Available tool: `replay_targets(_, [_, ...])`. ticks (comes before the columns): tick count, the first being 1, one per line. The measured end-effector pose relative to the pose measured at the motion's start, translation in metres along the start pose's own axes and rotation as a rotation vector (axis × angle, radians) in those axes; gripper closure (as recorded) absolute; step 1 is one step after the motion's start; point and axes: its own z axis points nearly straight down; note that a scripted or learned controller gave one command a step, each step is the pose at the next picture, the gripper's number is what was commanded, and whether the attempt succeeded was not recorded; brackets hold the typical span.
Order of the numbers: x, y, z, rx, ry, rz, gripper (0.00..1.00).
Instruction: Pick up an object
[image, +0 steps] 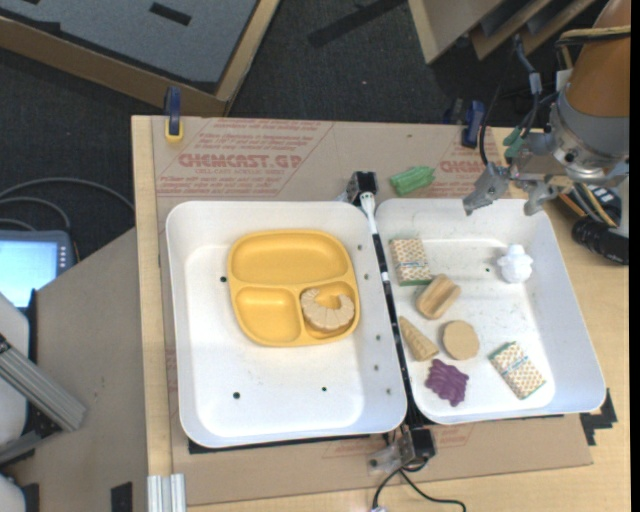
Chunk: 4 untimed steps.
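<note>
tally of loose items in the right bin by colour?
Tan: 3, roll, wedge, disc
Patterned packets: 2, and
Purple: 1, cluster
White: 1, lump
Total: 7

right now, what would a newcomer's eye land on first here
The yellow divided plate in the left bin stands out most, with a pale round food piece in its lower right compartment. Next come the small items scattered in the right bin, such as the purple grapes and the white lump, with the pincer open above that bin's far edge.
</note>
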Motion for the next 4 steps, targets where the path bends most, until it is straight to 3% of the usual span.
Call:
replay_targets(1, [-0.007, -0.050, 0.081, 0.010, 0.002, 0.003, 0.00])
replay_targets(2, [-0.008, -0.098, 0.200, 0.005, 0.002, 0.003, 0.00])
replay_targets(3, [-0.009, -0.095, 0.185, -0.005, -0.002, 0.002, 1.00])
replay_targets(4, [0.068, -0.070, 0.089, -0.011, 0.003, -0.010, 1.00])
